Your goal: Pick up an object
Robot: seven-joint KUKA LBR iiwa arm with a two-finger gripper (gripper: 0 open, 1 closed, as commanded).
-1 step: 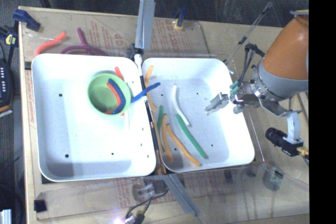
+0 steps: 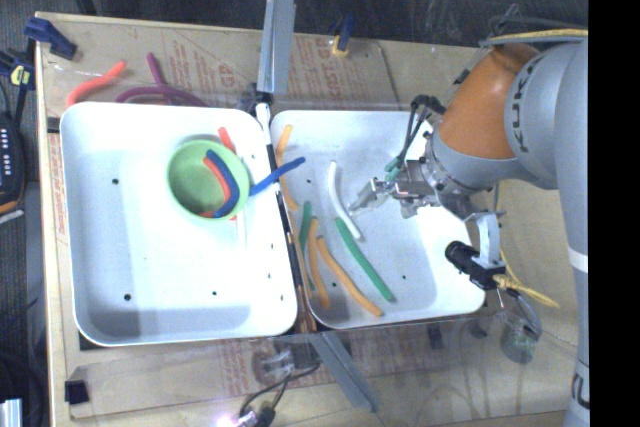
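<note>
My gripper (image 2: pixel 368 196) hangs over the middle of the right bin (image 2: pixel 440 270), open, with nothing between its fingers. Just left of it lies a curved white stick (image 2: pixel 335 191). A long green stick (image 2: pixel 364 262) lies below it, beside two orange sticks (image 2: pixel 338 277) and a short dark green one (image 2: pixel 305 223). Another small orange stick (image 2: pixel 283 141) rests near the bin's top left corner. In the left bin (image 2: pixel 120 245) a green bowl (image 2: pixel 203 177) holds red and blue curved pieces. A blue stick (image 2: pixel 277 176) reaches from the bowl across the divider.
Red and purple tubes (image 2: pixel 150 93) lie on the bench behind the left bin. A grey upright bar (image 2: pixel 276 40) stands at the back between the bins. The arm's grey and orange body (image 2: pixel 500 120) covers the right bin's right side.
</note>
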